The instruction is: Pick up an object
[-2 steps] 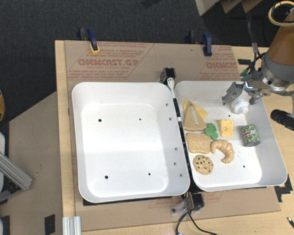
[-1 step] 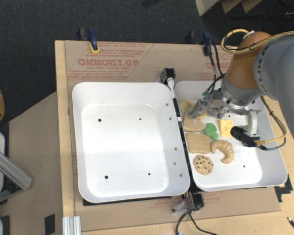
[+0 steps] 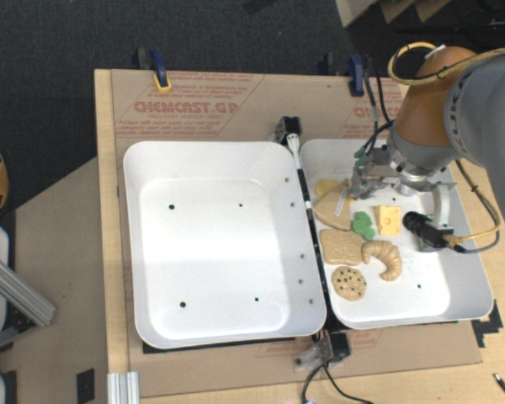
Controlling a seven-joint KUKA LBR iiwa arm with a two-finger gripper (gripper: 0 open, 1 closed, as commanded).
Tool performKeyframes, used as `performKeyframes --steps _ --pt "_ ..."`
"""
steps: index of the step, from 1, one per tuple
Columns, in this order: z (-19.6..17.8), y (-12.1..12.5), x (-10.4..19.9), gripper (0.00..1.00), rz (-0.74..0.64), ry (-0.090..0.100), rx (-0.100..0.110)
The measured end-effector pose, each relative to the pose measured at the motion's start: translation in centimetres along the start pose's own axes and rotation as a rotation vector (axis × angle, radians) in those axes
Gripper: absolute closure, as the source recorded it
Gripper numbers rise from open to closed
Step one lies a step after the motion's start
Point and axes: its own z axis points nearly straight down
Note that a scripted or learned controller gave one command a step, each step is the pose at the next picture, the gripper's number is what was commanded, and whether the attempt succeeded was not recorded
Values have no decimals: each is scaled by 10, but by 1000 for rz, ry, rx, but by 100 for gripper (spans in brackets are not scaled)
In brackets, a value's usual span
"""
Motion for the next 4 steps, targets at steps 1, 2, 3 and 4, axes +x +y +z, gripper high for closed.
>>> performKeyframes --steps 1,2,3,4 --pt "11 -83 -57 100 8 -1 7" --pt "10 -143 -29 100 2 0 2" --pt "-93 -43 47 100 -13 3 -9" --pt "-16 -100 13 100 4 2 21"
